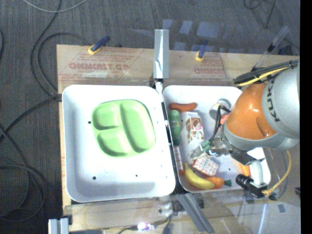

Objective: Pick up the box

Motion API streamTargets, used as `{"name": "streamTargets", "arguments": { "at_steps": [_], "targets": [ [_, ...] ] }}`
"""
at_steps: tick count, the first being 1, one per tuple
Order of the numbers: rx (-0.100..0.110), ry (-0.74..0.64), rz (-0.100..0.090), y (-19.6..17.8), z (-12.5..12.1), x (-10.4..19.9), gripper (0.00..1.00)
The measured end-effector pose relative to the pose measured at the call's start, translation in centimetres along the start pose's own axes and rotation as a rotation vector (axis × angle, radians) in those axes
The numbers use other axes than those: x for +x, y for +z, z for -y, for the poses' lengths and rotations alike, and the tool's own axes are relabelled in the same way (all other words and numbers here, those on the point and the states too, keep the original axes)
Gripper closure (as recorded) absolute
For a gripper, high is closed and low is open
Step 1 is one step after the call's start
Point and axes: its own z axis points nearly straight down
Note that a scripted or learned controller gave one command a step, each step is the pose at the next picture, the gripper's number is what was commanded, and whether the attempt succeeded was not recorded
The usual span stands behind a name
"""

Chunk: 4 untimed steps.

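Box: small red-and-white cardboard carton (205,165), judged light, stiff; best gripped across its short sides.
Jaws (210,149): opening cannot be told.

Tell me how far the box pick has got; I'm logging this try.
Done: the arm has reached over the right bin, above the clutter. In hand: the gripper sits just above the box, which lies on the bin floor beside the banana. Left: grasping and lifting it.
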Motion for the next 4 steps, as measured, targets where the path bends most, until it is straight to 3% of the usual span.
{"name": "streamTargets", "arguments": {
  "at_steps": [1,2,3,4],
  "targets": [
    [0.009,0.082,-0.006,0.9,-0.4,-0.5,1.00],
    [0.027,0.128,-0.010,-9.6,-0.7,7.4,1.00],
    [0.027,0.128,-0.010,-9.6,-0.6,7.4,0.00],
    [0.024,0.117,-0.009,-0.8,1.0,-1.9,0.00]
  ]
}}
